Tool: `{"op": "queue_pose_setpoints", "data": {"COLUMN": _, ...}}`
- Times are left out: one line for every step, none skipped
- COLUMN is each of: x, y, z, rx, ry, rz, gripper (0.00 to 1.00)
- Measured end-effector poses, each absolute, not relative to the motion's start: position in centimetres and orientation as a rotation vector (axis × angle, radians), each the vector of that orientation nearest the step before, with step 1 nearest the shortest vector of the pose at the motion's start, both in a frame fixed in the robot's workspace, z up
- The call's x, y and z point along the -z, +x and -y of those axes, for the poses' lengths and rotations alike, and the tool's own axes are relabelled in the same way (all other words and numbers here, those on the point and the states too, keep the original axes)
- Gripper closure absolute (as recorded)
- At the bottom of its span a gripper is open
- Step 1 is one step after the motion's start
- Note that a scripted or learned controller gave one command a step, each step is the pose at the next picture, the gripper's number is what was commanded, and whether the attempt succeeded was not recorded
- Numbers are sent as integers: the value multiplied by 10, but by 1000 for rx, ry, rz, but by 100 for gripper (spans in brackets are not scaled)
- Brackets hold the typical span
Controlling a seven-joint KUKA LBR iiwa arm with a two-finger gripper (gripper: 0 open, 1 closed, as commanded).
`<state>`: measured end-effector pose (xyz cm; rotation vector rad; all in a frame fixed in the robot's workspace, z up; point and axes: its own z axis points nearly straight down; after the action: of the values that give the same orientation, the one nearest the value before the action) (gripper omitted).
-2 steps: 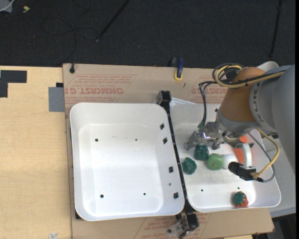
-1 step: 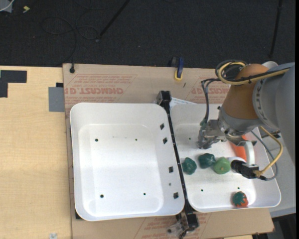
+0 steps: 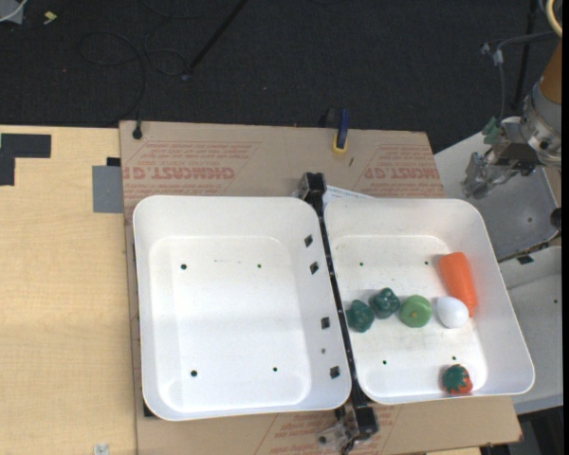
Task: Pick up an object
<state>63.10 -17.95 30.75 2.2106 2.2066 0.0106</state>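
Hand [image 3: 484,169] off R of bins, grip can't tell; smooth orange cone [image 3: 458,281], glossy white egg [image 3: 451,312] touching.

Upside-down print on the cardboard, and that's the lot for readable text.

The brown cardboard sheet [image 3: 266,159] under the two bins carries faint red lettering, printed upside down from this camera. On its left half, above the left bin [image 3: 161,254], there's a line of large letters that seems to read "CHEMCAST, G.P.", with a row of smaller print beneath it too fine to make out. On the right half, above the right bin [image 3: 498,282], the same lettering starts again, and only the "G.P." end is legible. More red print peeks out along the cardboard's near edge, too small and cut off to read.
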Motion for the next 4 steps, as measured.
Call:
{"op": "queue_pose_setpoints", "data": {"x": -259, "y": 643, "z": 215, "rx": 6, "ry": 2225, "rz": -2222, "gripper": 100}}
{"op": "queue_pose_setpoints", "data": {"x": -352, "y": 645, "z": 177, "rx": -8, "ry": 2212, "rz": -2221, "gripper": 100}}
{"op": "queue_pose_setpoints", "data": {"x": -549, "y": 644, "z": 154, "rx": -14, "ry": 2207, "rz": -2215, "gripper": 100}}
{"op": "queue_pose_setpoints", "data": {"x": -537, "y": 636, "z": 217, "rx": 5, "ry": 2227, "rz": -2217, "gripper": 100}}
